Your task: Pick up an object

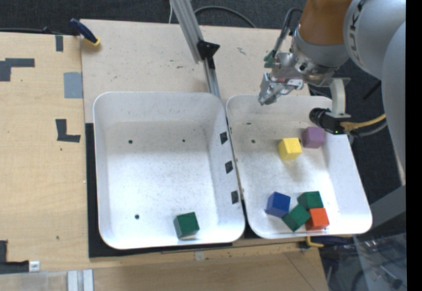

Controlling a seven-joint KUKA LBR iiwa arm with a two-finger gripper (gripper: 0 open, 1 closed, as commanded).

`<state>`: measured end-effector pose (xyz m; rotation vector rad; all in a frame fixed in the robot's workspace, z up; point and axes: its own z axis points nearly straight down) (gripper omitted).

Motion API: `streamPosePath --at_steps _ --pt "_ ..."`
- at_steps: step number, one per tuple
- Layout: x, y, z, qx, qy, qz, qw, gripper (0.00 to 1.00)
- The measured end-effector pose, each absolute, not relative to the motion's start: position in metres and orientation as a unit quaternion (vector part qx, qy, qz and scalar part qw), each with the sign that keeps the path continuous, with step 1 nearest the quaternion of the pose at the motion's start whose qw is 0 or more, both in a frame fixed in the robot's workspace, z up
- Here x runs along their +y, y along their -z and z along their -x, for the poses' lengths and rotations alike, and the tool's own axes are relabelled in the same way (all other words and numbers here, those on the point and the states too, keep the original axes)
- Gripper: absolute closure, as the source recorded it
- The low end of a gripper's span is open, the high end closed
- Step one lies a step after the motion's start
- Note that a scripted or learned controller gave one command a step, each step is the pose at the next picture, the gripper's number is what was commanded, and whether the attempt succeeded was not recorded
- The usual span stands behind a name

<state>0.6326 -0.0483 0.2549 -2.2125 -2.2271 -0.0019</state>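
Still Searching: Nothing Picked Yet

Up at the frame's upper right, the gripper [269,96] hangs above the right bin's [356,207] far rim; whether it's open, I cannot tell. Nearest target: yellow block [289,148], just below. Next: descend onto it.

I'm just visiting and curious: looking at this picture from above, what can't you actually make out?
- Gripper: too small and blurred in the camera view to tell how it is set.
- Green blocks in the right bin: bunched against the orange block, so their count and outlines are unclear.
- Arm: cut off by the right edge.
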Motion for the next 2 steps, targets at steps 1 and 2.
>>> streamPosePath --at_steps 1,2 --pt "0.002 -0.259 -0.624 -0.709 0.0003 0.705 0.001 1.0" --pt "0.061 -0.247 -0.607 -0.71 -0.0009 0.705 0.002 1.0"
